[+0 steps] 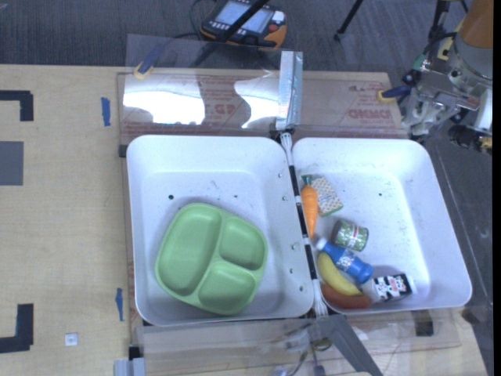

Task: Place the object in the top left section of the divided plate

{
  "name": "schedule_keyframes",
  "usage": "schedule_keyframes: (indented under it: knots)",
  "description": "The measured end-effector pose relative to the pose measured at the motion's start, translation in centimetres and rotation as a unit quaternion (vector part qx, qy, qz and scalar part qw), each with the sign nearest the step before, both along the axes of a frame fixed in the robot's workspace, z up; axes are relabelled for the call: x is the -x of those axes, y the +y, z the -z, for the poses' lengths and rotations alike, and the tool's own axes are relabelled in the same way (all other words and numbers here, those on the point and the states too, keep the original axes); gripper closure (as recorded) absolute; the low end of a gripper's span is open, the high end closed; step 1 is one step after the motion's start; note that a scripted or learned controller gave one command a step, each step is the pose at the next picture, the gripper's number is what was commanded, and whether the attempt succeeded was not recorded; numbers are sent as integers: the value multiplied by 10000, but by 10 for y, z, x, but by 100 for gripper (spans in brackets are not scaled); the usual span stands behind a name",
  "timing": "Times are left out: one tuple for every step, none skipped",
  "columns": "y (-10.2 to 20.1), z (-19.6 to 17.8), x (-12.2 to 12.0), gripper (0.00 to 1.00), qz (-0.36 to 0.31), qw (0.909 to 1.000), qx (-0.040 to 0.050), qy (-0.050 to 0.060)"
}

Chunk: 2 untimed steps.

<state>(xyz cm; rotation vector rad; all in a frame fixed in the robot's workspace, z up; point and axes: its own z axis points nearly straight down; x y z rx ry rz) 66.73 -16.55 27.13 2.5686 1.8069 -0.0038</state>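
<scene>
A green divided plate [210, 258] lies in the left bin [156, 163], with three sections and nothing on it. Along the right bin's left side sit an orange carrot [310, 207], a patterned packet [327, 196], a green can [350, 235], a blue bottle [348, 263], a yellow banana [335, 277] over a red item [348, 300], and a black-and-white carton [390, 287]. My gripper [423, 114] hangs beyond the right bin's far right corner, away from all the objects, with nothing seen in it.
The right bin [407, 186] has bare floor across its right half. A metal divider [290, 92] stands behind the seam between the bins. A handheld controller [241, 20] and tripod legs lie beyond the bench.
</scene>
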Motion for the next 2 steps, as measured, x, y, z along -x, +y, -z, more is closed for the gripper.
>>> schedule_keyframes:
  knots:
    - [-10,-86,0,100,-495,9988,-2,3]
    - [-46,-10,1,100,-390,9992,-9,16]
